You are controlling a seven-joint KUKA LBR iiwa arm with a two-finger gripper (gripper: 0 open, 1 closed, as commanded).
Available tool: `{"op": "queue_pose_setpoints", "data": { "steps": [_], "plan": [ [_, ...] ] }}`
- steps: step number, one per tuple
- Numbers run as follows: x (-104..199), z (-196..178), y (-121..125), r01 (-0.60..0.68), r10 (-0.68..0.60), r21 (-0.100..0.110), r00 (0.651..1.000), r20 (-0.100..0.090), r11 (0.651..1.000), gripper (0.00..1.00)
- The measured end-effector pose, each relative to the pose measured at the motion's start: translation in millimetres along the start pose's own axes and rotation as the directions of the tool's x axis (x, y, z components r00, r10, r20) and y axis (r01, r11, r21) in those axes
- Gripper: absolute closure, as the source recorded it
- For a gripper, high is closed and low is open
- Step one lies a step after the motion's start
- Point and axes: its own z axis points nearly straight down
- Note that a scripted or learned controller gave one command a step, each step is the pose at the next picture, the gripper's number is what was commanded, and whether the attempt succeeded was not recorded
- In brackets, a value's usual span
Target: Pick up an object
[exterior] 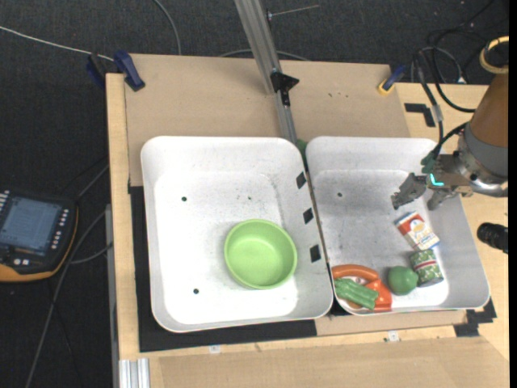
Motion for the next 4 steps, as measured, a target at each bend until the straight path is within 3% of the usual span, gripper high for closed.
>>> {"op": "queue_pose_setpoints", "data": {
  "steps": [1, 3, 4],
  "plan": [
    [0, 0, 0, 0.0, 0.0, 0.0, 1.0, 0.0, 1.0, 0.0],
    [3, 100, -5, 0.0, 0.0, 0.005, 1.0, -0.001, 1.0, 0.0],
    [4, 123, -5, 0.0, 0.0, 0.002, 1.0, 0.0, 1.0, 0.0]
  ]
}}
